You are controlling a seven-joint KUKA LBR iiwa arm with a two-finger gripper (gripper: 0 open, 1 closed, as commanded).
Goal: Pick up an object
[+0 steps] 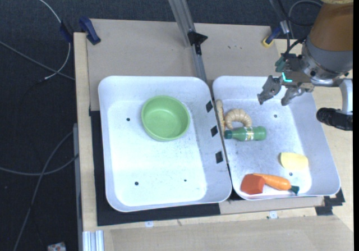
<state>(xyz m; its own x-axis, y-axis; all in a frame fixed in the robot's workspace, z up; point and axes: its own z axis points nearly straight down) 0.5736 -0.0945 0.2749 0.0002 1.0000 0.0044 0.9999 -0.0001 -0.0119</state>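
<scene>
Since nothing's been grabbed yet, the claw [280, 94] is hovering over the far end of the right bin [320, 137] with its two fingers spread apart and nothing between them. Everything pickable sits nearer the camera than that. Closest bet looks like the green bottle [247, 133], lying on its side in the middle of that bin, just beside the divider and touching a tan croissant-looking thing [234, 116].

Its long axis runs roughly left-right across the view, and the darker end at the view's left reads like a cap, though I wouldn't swear to it. So if I were coding this, I'd rotate the wrist so the fingers close across the short width, not along the length, and drop on the right half, away from the croissant.

Other options: a carrot [276, 182] lying near the front edge, long axis also about left-right with the green tip to the right, next to a red piece [252, 185]. The yellow chunk [294, 160] sits apart. The green bowl [165, 117] is over in the left bin [118, 149].
</scene>
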